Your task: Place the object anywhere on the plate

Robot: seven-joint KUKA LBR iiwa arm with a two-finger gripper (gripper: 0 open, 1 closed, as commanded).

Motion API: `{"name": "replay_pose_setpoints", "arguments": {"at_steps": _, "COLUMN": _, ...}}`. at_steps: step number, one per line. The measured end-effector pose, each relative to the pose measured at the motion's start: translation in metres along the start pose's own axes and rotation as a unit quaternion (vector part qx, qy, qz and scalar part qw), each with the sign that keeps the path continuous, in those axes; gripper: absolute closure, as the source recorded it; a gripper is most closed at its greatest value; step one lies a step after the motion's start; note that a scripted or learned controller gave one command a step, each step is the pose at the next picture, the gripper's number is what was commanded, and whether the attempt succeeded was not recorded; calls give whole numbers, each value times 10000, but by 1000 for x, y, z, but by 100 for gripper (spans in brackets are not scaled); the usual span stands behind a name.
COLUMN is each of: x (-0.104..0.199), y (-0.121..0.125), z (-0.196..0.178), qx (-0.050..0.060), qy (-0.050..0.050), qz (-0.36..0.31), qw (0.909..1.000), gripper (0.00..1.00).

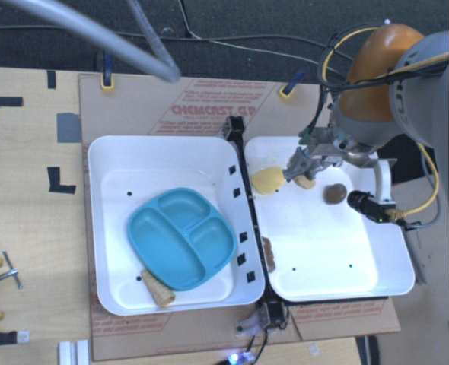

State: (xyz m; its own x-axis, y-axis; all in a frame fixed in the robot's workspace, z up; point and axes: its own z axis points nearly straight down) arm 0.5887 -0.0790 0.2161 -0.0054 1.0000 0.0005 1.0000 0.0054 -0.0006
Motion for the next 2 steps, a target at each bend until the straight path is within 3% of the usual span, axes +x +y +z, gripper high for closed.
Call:
{"name": "replay_pose_setpoints", "arguments": {"at_steps": 1, "x": 50, "y": 3, "z": 2, "qx": 6, "qy": -4, "qz": 14, "qw": 10000, "gripper": 100}}
{"name": "replay_pose_setpoints", "arguments": {"at_steps": 2, "x": 102, "y": 23, "z": -8, "qx": 0, "qy": -2, "qz": 11, "qw": 10000, "gripper": 100}}
